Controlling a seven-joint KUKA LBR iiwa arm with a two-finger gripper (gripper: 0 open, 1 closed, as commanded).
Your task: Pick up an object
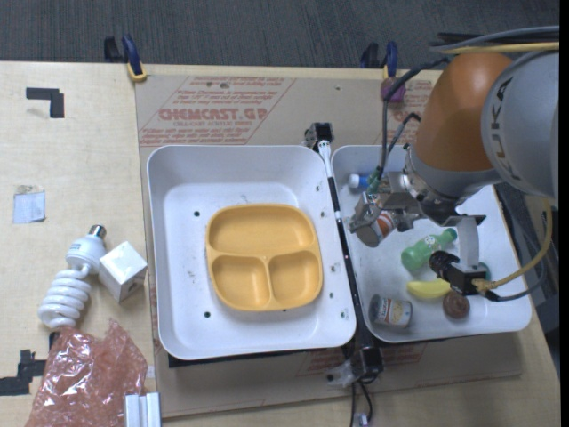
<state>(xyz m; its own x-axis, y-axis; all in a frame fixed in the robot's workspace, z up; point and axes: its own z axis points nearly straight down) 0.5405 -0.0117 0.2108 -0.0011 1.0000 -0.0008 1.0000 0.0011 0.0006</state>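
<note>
The grey arm's two-finger gripper (372,217) hangs low in the right white bin (508,314); whether it is parted or closed, I cannot tell. A small orange-and-white cylindrical container (385,226) lies just beside its tip, with a green plastic bottle (425,250) farther toward the arm's side, its long axis slanting across the bin.

Left bin (169,238) open around yellow tray (264,256), right bin (511,314) crowded by arm (480,114), bottle (427,249), can (391,310)
</note>
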